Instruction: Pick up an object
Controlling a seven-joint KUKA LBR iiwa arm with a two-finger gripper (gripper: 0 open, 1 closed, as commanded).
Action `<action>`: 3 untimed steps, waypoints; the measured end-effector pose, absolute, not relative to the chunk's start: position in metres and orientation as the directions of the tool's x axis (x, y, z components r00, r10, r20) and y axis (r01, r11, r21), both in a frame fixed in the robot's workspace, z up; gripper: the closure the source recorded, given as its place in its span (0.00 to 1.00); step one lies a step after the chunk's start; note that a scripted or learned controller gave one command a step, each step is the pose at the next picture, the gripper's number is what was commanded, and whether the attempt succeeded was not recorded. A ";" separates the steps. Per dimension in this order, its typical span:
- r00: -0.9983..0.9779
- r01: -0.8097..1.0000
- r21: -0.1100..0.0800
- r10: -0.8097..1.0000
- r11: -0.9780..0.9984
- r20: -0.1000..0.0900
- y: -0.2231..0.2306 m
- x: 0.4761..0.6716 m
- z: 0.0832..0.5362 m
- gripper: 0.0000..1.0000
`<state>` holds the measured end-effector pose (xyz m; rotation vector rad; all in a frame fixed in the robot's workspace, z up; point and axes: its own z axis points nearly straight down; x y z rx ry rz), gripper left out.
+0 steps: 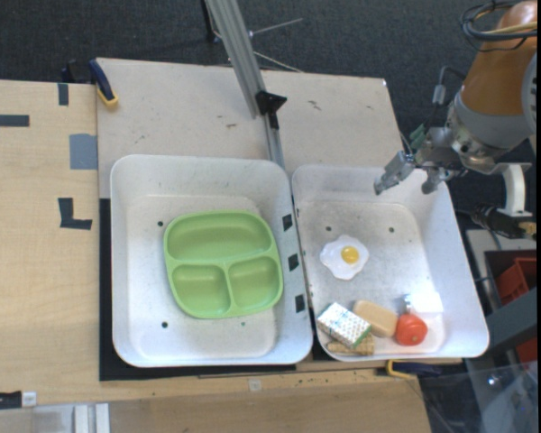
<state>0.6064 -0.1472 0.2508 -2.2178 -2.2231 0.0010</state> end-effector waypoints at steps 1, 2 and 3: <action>-0.003 1.000 -0.001 1.000 0.003 0.000 -0.147 0.606 0.251 0.00; -0.002 1.000 -0.006 1.000 0.002 0.000 -0.138 0.608 0.201 0.00; -0.001 1.000 -0.007 1.000 0.001 0.000 -0.147 0.604 0.148 0.00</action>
